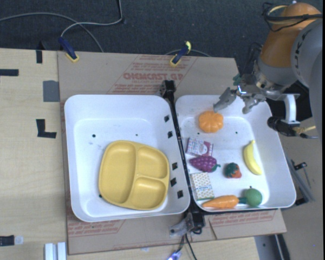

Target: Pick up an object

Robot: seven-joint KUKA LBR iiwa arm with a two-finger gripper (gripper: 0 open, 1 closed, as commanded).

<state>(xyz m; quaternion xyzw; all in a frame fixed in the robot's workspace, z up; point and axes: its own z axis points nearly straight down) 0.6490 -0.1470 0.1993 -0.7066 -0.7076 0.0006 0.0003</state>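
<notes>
While gripper point(235, 101) hovers spread and empty, banana point(252, 157) lies lengthwise near-to-far (cardboard print point(151, 76) unreadable).

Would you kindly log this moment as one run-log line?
gripper: open, nothing held | position: over right white bin, far end | nearest: orange pumpkin-shaped toy | yellow divided plate: left bin

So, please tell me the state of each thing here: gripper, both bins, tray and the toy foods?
gripper: open, holding nothing, above the right bin's far edge
left bin: holds the yellow tray
yellow tray: lying flat, compartments bare
right bin: holds the toy foods
orange pumpkin: loose, nearest the gripper
banana: lying by the right wall
carrot: lying along the near wall
</notes>
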